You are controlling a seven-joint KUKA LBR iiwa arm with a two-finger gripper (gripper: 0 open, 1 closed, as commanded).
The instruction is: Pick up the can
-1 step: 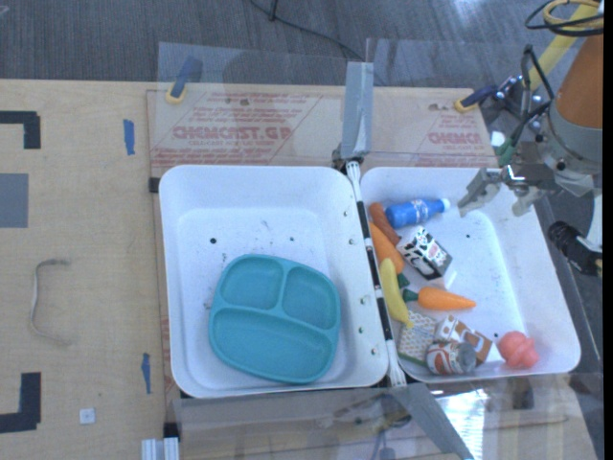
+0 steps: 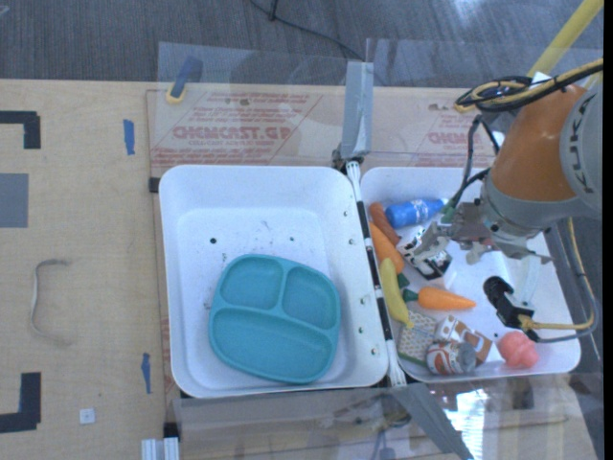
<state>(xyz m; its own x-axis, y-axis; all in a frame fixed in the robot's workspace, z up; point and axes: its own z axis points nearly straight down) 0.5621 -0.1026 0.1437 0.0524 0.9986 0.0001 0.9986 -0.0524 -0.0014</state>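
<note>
Sitting low in the right bin (image 2: 565, 357), your can (image 2: 452, 344) lies on its side near the front wall, white and rust-coloured, tucked between a slice of something speckled at its left and a pink ball (image 2: 518, 350) at its right. An orange carrot (image 2: 445, 300) lies just behind it, a yellow banana (image 2: 392, 295) runs along the bin's left wall, and a blue bottle (image 2: 415, 211) rests at the back. It looks like a loose jumble, so expect crowding around the can when you go in.

Now the arm: it reaches in from the right, orange band above the wrist, and your tool (image 2: 428, 253) hangs over the middle of that bin, above a small black-and-white object and behind the carrot. That puts it well short of the can. You can't tell from this angle whether the tool is spread or closed, and nothing is visibly between its tips.

Over on the left bin (image 2: 192, 199), a teal divided plate (image 2: 276, 318) sits alone, out of play.
</note>
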